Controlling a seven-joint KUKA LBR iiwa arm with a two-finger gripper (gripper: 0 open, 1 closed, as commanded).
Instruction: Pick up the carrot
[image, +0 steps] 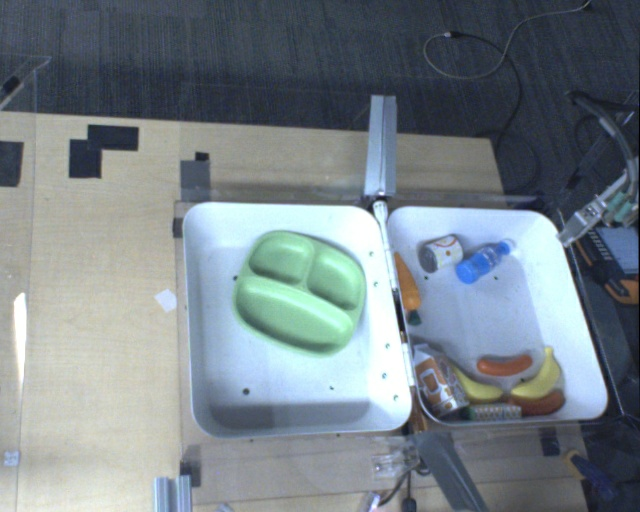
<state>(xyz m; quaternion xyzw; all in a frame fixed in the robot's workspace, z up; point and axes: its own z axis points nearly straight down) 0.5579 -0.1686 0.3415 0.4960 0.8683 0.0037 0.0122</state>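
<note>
The carrot (406, 283), orange and slim with a dark green tip, lies lengthwise against the left wall of the right bin (590, 340), next to the divider between the bins. At the right edge, just outside the right bin's far right corner, I see a pale metal part that looks like my gripper (596, 210). It is well clear of the carrot, roughly a bin's width to the right and slightly farther back. Nothing is visibly held there.
The right bin also holds a small can (440, 252), a blue bottle (484, 262), a printed can (438, 385), a sausage (505, 365), a banana (525, 380) and a red item (537, 404). A green divided plate (298, 290) sits in the left bin (215, 400).
</note>
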